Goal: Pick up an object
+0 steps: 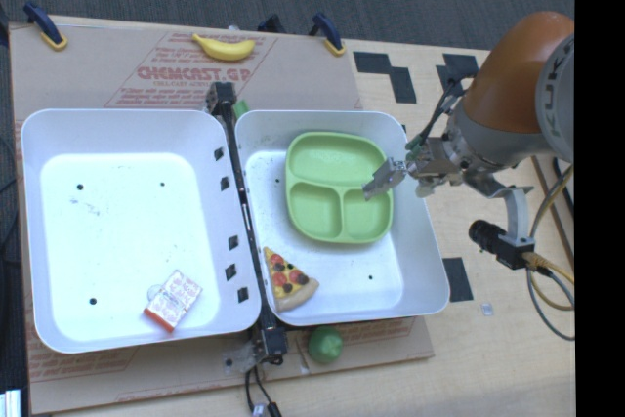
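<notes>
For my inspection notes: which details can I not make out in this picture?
- Gripper over the green divided plastic plate: too small and blurred to judge open or shut.
- Small red-and-white packet, left white bin: print too small to read.
- Arm: cut off at the right edge.

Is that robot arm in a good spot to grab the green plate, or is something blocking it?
Probably yes. The gripper hangs right at the near edge of the green divided plate in the right bin, and nothing lies between them. The pizza slice sits apart, toward the bin's front corner.
</notes>
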Controlling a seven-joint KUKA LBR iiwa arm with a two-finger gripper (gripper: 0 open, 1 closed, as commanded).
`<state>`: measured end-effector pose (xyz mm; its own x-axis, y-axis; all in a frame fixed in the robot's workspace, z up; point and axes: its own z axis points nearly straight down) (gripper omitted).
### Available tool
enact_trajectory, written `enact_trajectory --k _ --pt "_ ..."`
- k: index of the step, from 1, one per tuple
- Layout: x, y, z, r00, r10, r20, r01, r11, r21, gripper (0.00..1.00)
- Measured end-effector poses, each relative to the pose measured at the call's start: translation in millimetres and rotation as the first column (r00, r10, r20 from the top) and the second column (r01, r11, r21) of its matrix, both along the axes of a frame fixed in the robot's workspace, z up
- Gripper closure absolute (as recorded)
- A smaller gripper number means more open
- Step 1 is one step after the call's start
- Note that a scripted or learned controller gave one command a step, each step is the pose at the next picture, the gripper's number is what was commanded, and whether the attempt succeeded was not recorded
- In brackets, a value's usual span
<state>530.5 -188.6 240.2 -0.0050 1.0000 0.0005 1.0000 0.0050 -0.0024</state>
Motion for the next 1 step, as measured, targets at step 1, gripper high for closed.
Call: enact_trajectory --k 1 --pt "-44.2 -22.8 -60.1 1.0 0.001 -0.001 -0.001 1.0 -0.001 0.0"
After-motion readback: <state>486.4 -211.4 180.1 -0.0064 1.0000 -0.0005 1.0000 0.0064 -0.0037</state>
